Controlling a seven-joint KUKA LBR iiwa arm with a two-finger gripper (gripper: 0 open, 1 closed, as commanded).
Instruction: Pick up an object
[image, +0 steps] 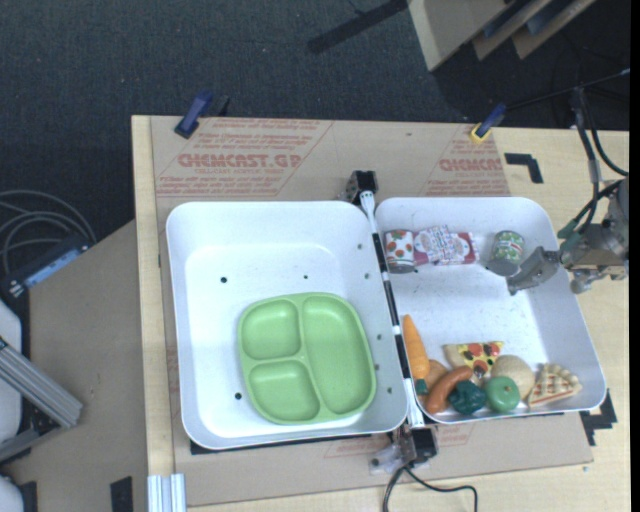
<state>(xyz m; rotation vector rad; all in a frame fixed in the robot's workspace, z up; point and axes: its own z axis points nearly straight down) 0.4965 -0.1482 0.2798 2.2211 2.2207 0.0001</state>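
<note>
Gripper (537, 272) hovers just beside the can (507, 247).

Lab: clamped bench (300, 150), loose cables (40, 235)

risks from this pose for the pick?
1. The pincer sits at the right bin's far wall beside the small can; it may knock it away.
2. The toy food heap near the front is tightly packed, so a pick there may snag neighbours.
</note>
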